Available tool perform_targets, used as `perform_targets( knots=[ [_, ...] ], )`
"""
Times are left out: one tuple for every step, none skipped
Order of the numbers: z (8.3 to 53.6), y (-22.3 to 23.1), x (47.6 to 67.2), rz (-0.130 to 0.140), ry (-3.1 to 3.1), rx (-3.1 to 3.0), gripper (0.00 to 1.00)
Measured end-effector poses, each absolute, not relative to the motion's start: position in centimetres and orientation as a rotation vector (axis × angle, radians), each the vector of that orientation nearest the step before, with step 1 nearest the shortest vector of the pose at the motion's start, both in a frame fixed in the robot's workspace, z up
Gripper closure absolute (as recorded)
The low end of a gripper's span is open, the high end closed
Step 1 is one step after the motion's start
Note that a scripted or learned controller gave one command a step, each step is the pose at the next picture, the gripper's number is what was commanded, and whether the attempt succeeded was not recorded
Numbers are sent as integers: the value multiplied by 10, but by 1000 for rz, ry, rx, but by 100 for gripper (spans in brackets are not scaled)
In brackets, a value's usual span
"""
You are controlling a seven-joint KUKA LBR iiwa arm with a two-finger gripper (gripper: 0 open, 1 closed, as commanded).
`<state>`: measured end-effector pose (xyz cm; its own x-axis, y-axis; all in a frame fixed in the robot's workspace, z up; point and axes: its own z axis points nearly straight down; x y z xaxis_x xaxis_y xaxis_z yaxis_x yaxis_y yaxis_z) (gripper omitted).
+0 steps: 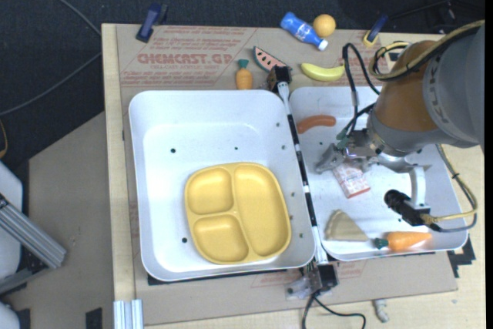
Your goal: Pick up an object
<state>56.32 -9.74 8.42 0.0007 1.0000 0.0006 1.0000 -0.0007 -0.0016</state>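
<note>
My gripper [344,156] hangs over the right bin [443,189], near its left-centre, on the grey arm with the orange band. A small pink-and-white packet [352,180] lies just below and in front of the gripper, partly under it. A reddish-brown sausage [316,122] rests at the bin's back left. Along the front of the bin, a beige wedge [346,227] lies to the left of an orange carrot [408,241]. Nothing is visibly held.
The left bin [154,135] holds a yellow divided plate [236,210]. Behind the bins on the bench lie a banana [322,72], a blue bottle [302,30], an orange ball [324,25], a watermelon slice [266,58] and a small orange toy [244,77].
</note>
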Motion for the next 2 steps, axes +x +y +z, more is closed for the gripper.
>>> perform_targets(
  knots=[
    [84, -113, 544, 2, -2219, -2222, 0],
    [94, -112, 544, 0, -2219, -2223, 100]
  ],
)
